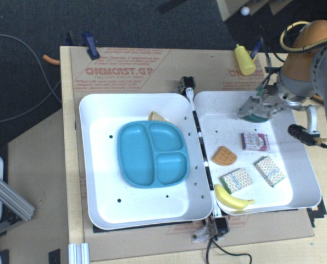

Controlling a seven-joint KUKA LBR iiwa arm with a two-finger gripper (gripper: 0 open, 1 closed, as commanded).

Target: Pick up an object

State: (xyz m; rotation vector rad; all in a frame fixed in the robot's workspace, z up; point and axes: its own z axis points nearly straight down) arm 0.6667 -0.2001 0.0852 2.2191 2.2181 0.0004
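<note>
My gripper [255,111] hangs low over the far part of the right bin [309,172], near its back wall. A dark teal shape shows under its tip; I cannot tell what it is. Nearer the front of this bin lie a pink-purple packet [255,141], a round brown waffle [224,156], two patterned packets [270,170] [237,180] and a yellow banana [232,199] at the front left corner. The pink-purple packet lies just in front of the gripper and apart from it.
The left bin [97,142] holds a blue divided plate [152,153], with a tan piece [156,116] peeking out behind it. A yellow bottle-like object [244,60] lies on the bench behind the right bin. A blue clamp [89,44] sits at the bench's far left corner.
</note>
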